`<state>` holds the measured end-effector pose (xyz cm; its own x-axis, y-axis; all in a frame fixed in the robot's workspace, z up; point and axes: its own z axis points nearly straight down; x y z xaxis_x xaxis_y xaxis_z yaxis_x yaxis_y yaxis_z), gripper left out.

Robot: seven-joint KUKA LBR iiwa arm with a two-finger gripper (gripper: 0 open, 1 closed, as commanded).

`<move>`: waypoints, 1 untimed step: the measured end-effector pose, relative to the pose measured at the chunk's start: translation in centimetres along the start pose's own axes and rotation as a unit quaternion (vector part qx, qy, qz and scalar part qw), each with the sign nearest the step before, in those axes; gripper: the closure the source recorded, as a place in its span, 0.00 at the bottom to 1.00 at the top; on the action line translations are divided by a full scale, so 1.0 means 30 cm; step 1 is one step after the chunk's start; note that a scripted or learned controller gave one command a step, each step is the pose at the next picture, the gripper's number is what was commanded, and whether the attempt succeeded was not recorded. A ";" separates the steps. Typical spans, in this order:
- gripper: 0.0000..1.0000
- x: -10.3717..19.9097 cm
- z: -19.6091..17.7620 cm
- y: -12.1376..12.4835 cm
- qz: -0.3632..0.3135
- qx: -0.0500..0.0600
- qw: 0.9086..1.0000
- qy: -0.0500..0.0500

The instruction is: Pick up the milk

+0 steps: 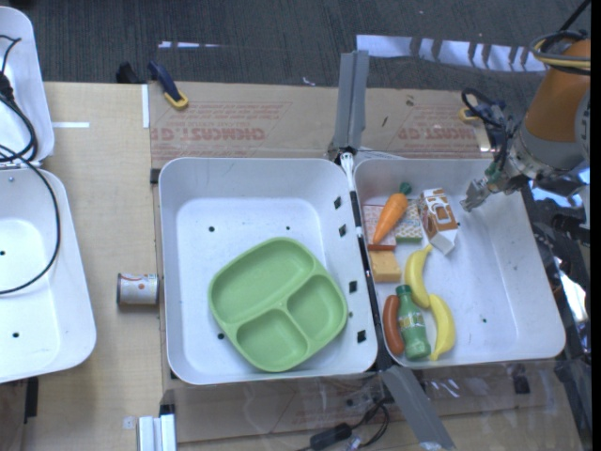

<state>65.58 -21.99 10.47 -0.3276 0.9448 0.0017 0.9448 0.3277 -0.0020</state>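
The milk carton (439,219) is lying tilted in the right bin (498,289), white with an orange-brown picture on its face, just right of the carrot (390,216) and above the bananas (428,299). Beside these a green bottle (411,322), a sausage (392,325), a block of cheese (384,266) and a small green-topped piece are crowding the bin's left side. The left bin (188,252) is holding a green divided plate (278,303). The gripper (479,194) is hanging just right of the milk, apart from it; I cannot tell how it is set.
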 end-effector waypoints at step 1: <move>1.00 0.074 -0.148 0.038 0.097 -0.001 0.995 -0.002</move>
